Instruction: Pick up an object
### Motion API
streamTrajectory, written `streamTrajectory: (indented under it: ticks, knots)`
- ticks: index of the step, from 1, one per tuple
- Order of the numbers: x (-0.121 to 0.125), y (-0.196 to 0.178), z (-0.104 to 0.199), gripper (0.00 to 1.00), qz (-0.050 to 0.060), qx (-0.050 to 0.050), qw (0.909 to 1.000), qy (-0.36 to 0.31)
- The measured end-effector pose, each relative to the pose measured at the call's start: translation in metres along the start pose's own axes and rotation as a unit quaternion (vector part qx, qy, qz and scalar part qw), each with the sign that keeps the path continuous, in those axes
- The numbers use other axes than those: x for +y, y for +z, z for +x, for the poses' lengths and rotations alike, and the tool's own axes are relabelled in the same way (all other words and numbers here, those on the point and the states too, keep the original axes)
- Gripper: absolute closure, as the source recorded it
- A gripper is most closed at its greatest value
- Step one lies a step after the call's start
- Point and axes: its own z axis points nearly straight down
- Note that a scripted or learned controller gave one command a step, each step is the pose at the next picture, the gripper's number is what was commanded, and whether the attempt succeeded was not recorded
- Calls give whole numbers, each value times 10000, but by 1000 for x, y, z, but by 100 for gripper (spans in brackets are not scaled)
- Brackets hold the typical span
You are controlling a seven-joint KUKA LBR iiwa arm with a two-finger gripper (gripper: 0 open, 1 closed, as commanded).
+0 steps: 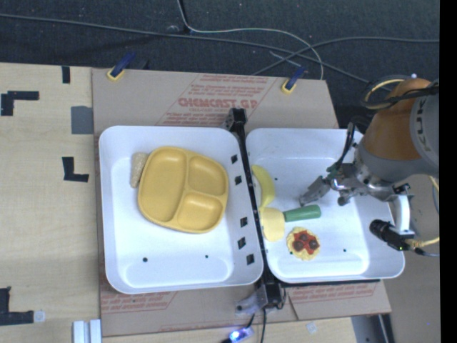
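Note:
In the right bin (335, 146), a green cylinder (302, 212) lies on the floor beside a pale yellow lump (273, 224). A curved yellow piece (263, 181) rests against the bin's left wall. A small pizza toy (303, 243) with red topping sits near the front. My gripper (327, 196) hangs over the middle of this bin, just up and right of the green cylinder. It is open, with nothing between its fingers.
The left bin (114, 249) holds a yellow divided plate (183, 189), with a tan piece (137, 168) tucked under its left edge. Black clips run down the wall between the bins (246, 213). Cables cross the dark floor behind the bench.

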Motion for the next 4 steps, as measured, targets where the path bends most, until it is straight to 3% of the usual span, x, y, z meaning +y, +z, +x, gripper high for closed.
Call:
streamTrajectory:
  ticks: [1, 2, 4]
  knots:
    - [2, 50, 1, 0, -61, -4, 10000, 8]
    - [2, 39, 1, 100, -57, -7, 10000, -11]
    - [2, -70, 15, 100, -58, -7, 10000, -12]
